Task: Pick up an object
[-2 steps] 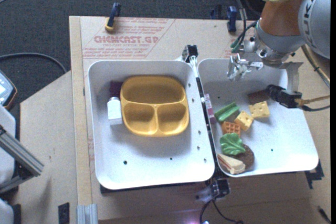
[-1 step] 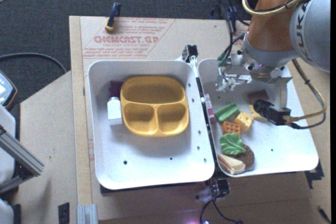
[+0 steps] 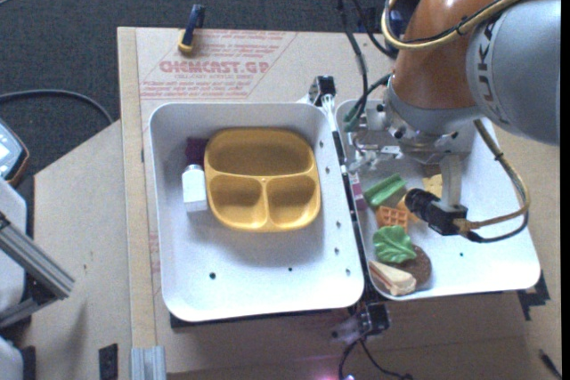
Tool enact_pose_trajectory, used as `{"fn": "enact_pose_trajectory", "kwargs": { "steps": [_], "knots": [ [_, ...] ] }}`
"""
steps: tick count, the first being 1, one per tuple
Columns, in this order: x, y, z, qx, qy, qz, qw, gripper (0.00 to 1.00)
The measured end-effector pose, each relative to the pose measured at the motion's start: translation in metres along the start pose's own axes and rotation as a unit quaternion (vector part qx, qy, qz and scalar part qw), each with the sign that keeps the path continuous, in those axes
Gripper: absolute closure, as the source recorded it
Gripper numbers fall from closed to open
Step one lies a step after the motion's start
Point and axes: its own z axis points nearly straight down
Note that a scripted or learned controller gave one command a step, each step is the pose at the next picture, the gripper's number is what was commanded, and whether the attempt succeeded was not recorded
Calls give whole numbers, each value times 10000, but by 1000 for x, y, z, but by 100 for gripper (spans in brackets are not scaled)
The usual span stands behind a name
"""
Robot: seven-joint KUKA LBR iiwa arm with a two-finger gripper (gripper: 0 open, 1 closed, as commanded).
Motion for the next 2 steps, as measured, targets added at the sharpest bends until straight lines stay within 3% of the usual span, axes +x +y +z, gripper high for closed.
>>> {"fn": "enact_pose_trajectory", "kwargs": {
  "steps": [1,2],
  "knots": [
    [35,-33,-13,-5,2,-4,10000,100],
    [32,-38,-12,-5,-6,24,10000,100]
  ]
}}
